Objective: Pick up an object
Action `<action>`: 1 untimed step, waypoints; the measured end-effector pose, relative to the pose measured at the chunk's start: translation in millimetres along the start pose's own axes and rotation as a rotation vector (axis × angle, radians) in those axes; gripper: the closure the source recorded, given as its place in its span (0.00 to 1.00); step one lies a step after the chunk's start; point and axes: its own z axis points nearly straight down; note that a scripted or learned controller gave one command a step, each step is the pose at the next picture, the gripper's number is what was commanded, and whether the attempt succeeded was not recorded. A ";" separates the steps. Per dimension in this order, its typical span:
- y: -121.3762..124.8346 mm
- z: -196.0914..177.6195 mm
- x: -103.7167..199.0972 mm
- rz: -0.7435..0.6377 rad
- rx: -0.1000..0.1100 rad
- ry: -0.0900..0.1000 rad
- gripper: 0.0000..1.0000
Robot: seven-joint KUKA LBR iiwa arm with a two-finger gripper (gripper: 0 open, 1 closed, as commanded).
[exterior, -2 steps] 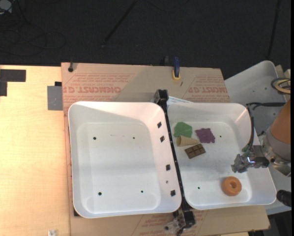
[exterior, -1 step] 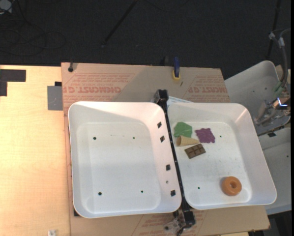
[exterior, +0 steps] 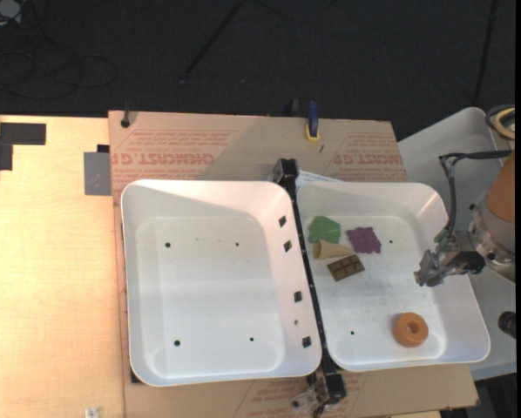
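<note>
Two white bins sit side by side, so things can be moved across; the left bin (exterior: 204, 277) has nothing in it, and the right bin (exterior: 378, 342) holds all the pieces. The gripper (exterior: 430, 273) hangs over the right bin's right side, holding nothing; how far it is open I cannot tell. Nearest it lies an orange ring (exterior: 411, 329); farther left cluster a green lump (exterior: 324, 230), purple piece (exterior: 363, 239), cone (exterior: 332, 250) and brown block (exterior: 346, 268).
</note>
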 end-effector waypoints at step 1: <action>-18.8 60.6 -45.5 -0.003 -0.010 -0.001 1.00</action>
